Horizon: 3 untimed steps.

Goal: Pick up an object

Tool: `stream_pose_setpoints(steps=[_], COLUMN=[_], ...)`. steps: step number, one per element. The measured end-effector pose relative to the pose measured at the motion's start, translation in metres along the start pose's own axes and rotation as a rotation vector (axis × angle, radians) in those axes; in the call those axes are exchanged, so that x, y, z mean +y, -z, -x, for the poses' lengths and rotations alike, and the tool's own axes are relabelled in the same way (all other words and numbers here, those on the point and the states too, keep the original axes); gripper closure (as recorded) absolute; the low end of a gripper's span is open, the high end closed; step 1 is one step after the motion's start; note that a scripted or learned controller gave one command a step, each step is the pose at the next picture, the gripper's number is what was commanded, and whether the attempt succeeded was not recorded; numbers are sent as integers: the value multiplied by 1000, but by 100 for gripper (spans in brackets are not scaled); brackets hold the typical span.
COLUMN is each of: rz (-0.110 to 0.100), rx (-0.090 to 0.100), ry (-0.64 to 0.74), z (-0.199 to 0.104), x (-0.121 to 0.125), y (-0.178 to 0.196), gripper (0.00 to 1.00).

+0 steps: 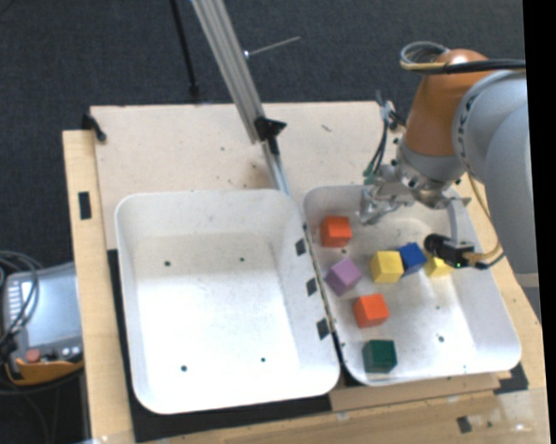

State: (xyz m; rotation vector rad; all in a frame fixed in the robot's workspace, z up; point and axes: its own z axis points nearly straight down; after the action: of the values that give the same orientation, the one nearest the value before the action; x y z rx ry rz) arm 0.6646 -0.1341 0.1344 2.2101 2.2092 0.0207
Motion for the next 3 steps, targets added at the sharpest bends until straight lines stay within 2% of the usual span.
stream_pose_setpoints(steps=[1, 2, 3], rz=[-13, -13, -21], rx=[0, 1, 3], ry=[2, 7, 6], z=[5, 7, -49], x=[3, 5, -16], y=[65, 115, 109], gripper=[100, 100, 100])
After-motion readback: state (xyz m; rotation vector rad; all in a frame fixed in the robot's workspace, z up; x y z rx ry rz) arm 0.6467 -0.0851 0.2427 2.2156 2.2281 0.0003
